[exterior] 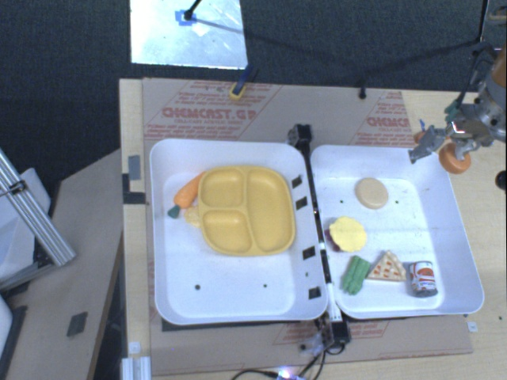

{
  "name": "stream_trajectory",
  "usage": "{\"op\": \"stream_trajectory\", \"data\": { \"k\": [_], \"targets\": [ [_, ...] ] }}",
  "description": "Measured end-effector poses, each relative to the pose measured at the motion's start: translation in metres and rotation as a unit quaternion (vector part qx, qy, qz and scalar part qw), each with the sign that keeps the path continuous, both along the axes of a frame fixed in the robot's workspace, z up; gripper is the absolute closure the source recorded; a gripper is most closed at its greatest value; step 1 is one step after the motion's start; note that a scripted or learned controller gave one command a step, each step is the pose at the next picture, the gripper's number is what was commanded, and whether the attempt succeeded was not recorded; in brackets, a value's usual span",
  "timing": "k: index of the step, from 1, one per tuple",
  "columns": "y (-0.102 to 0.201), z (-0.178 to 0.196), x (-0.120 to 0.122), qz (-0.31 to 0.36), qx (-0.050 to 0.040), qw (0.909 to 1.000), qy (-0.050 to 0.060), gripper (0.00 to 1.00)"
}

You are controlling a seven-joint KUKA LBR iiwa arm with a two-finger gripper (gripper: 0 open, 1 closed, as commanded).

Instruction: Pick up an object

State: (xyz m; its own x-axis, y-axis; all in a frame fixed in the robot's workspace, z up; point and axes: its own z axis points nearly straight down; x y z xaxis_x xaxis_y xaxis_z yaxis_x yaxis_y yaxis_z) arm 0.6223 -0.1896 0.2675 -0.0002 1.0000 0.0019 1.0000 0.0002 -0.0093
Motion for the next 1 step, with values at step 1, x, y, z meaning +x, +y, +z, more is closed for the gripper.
{"op": "stream_trajectory", "data": {
  "k": [1],
  "targets": [
    [0.0006,0.0071,0.0021,0.001,-0.0012,1.0000,-0.006,0.00]
  ]
}}
